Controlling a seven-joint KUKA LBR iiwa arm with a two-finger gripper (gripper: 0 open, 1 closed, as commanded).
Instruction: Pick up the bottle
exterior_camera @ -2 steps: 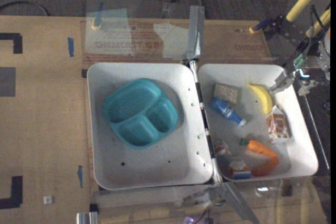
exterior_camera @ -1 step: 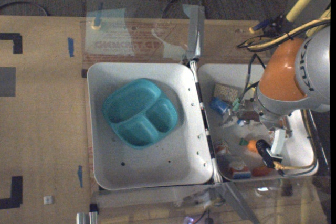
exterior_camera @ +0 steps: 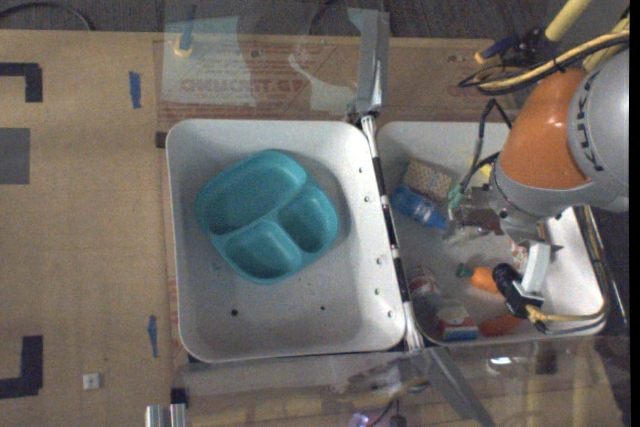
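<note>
Blue and clear, the bottle (exterior_camera: 418, 208) lies tilted in the right bin (exterior_camera: 590, 287), just left of the end effector (exterior_camera: 474, 218), whose state I cannot tell. A good grasp means descending squarely across its body, clear of the cardboard box (exterior_camera: 430, 178).

Arm (exterior_camera: 560, 145) low, wrist bent down

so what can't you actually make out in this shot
- Gripper: the camera view shows it under the grey and orange arm, which hides whether its fingers are open.
- Blue plastic bottle: its right end is hidden by the gripper.
- Small red and orange items in the right white bin: too blurred to identify.
</note>
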